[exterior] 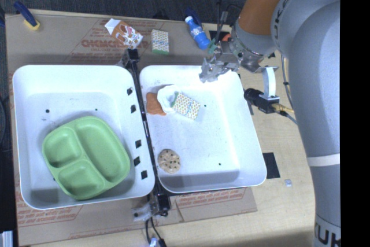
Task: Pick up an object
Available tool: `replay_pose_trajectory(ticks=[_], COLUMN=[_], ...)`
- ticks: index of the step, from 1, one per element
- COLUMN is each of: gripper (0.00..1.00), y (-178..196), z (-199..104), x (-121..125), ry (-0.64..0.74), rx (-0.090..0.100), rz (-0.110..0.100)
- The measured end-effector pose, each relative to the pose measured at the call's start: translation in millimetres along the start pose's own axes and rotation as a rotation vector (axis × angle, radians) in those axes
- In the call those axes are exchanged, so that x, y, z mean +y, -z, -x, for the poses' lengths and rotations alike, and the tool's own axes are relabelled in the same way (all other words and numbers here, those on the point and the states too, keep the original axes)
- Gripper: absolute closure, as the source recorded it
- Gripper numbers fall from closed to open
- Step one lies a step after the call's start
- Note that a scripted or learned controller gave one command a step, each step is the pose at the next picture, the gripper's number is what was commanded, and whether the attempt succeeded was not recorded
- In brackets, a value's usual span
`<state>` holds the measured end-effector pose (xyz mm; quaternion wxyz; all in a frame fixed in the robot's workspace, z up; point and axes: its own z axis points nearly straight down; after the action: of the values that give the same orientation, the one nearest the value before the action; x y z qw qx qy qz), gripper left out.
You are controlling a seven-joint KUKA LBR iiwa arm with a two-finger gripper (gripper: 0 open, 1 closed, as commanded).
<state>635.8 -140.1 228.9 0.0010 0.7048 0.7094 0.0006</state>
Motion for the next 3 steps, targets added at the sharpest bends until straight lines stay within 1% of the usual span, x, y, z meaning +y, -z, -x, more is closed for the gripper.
replay_pose_trajectory(ticks=[1, 2, 3], gripper=[0.0, 0.0, 1.0], y=[-1, -117, -106], z=[0, -7, -8], x=[-1, -34, -33], ry=[0.0, -0.001, 0.002], rx=[0.0, 0.002, 0.002], rz=[-0.003, -0.009, -0.008])
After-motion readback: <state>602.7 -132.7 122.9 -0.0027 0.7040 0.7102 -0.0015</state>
